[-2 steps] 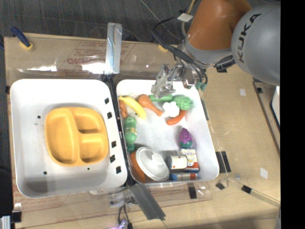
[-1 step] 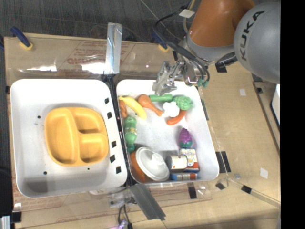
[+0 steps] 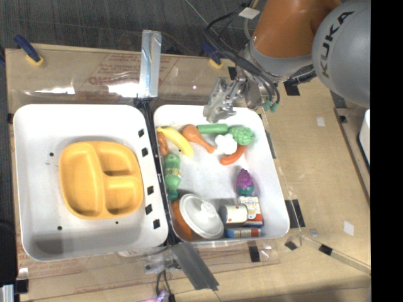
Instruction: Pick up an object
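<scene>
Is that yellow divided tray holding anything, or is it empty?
Empty. The yellow plastic divided tray in the left white bin shows only bare yellow compartments.

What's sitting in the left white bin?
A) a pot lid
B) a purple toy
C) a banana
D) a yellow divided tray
D: the yellow divided tray lies alone in the left bin, while the banana, purple toy and pot lid are all in the right bin.

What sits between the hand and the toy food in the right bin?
Nothing visible. The hand hangs over the right bin's far rim, with the green vegetable and chicken leg lying uncovered just below it.
</scene>
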`<state>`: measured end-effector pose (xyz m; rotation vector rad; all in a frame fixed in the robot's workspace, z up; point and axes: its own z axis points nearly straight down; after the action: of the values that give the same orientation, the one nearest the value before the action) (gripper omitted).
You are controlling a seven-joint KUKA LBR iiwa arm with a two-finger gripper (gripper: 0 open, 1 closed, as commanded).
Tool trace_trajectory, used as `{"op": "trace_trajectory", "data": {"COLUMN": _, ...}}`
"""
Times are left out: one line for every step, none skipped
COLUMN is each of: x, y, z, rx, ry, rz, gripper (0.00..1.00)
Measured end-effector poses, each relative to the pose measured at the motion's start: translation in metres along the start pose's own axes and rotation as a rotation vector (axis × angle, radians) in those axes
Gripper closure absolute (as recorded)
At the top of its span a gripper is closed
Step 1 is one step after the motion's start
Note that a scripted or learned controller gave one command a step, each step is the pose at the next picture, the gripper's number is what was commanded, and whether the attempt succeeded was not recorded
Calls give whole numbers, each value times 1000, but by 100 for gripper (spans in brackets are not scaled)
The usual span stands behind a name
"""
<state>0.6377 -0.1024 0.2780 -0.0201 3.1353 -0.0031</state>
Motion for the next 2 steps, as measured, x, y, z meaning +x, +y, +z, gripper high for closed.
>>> {"op": "trace_trajectory", "data": {"x": -1, "y": 0, "z": -11, "rx": 1, "ry": -4, "rz": -2, "gripper": 100}}
{"op": "trace_trajectory", "data": {"x": -2, "y": 1, "z": -22, "rx": 3, "ry": -7, "rz": -5, "gripper": 100}}
